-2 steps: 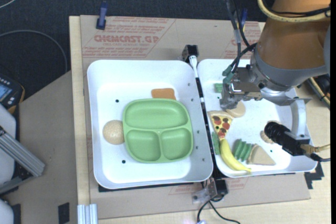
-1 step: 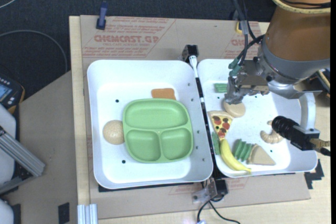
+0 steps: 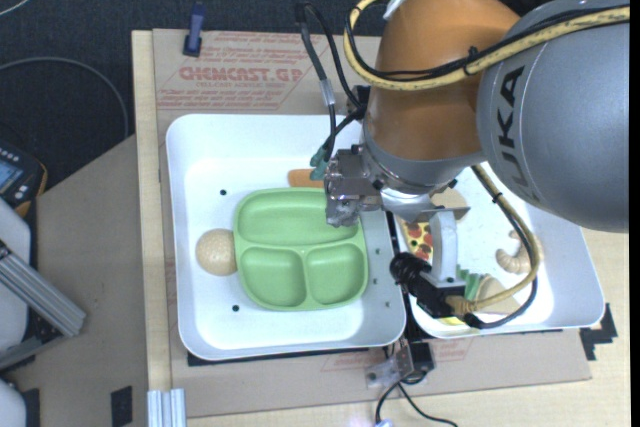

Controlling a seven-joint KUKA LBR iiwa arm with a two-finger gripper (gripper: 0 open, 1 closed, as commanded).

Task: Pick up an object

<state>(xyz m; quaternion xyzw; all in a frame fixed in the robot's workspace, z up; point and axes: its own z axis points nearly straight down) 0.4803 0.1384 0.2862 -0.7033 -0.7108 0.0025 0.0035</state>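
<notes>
Two white bins on the desk, and honestly not much of the pick looks done yet. The hand (image 3: 343, 198) sits low in the left bin (image 3: 190, 215), right over the far right corner of the green divided tray (image 3: 300, 260). Can't tell if it's open or closed, the wrist blocks it, and I see nothing between its fingers. So grabbing and lifting are both left, I'd say. A beige ball (image 3: 215, 252) touches the tray's left edge, and an orange thing (image 3: 303, 178) pokes out near the bin's far edge. The right bin (image 3: 560, 305) has a pizza-slice toy (image 3: 417, 239) and other bits, mostly covered by the arm.
</notes>
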